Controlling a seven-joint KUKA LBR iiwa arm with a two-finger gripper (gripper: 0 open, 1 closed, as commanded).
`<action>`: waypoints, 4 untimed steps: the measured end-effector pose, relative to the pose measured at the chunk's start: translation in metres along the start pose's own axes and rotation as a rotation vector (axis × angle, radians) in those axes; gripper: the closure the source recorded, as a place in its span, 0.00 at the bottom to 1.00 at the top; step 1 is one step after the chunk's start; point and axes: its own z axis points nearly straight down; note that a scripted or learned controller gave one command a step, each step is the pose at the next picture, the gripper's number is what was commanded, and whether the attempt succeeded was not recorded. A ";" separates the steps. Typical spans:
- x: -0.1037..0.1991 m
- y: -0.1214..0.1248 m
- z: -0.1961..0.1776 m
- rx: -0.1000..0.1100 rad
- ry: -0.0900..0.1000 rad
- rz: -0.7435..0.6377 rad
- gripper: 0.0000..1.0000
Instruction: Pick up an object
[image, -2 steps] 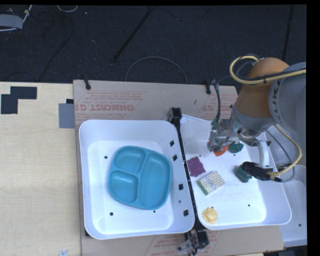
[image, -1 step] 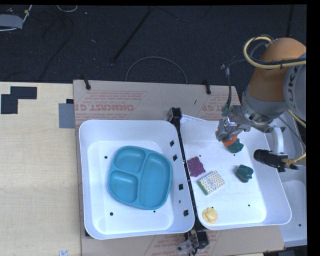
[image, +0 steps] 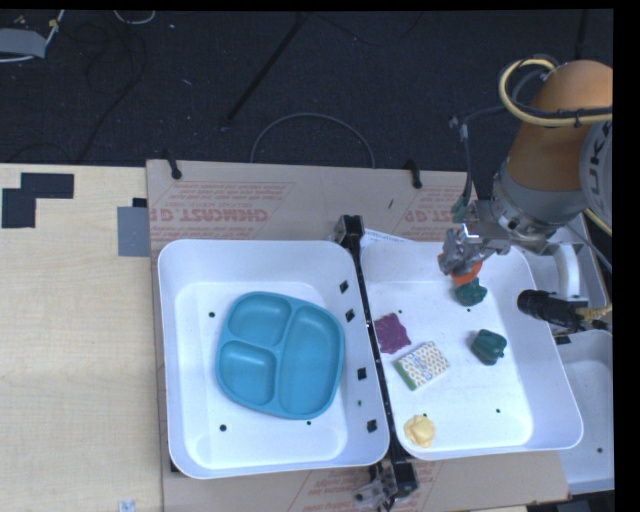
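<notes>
Gripper (image: 463, 262) is low over the far end of the right bin (image: 545, 400), hanging from the grey arm (image: 545, 165) that comes in from the right with its orange band up top. Fingers point down at a small orange-and-teal object (image: 468, 290) lying just below them on the bin floor. Orange part sits right at the fingertips, teal part pokes out on the near side. Cannot tell whether the fingers are closed on it or just touching it; the metal wrist hardware hides the gap.

Rest of the right bin:
- dark green pepper-shaped toy (image: 488, 346), right of centre, near the orange-and-teal object but apart from it
- purple square cloth-like piece (image: 391, 332), close to the left wall
- patterned pale green block (image: 422, 365), just near-right of the purple piece, tilted
- small yellow toy (image: 419, 431) at the near edge, well apart from the others

Left bin (image: 190, 270) holds a blue divided plate (image: 280, 353), three compartments, lying flat about mid-bin and slightly rotated.

Black divider rail (image: 362, 330) runs between the two bins. Both bins sit on a cardboard sheet (image: 260, 205) with red print, on a light wooden bench (image: 70, 350). Black cylindrical fixture (image: 545, 305) sticks in over the right bin's right rim.
</notes>
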 end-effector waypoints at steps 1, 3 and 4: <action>0.053 -0.004 -0.005 0.004 0.002 -0.004 1.00; 0.146 -0.019 0.022 0.005 0.001 -0.004 1.00; 0.196 -0.019 0.015 0.003 0.001 -0.005 1.00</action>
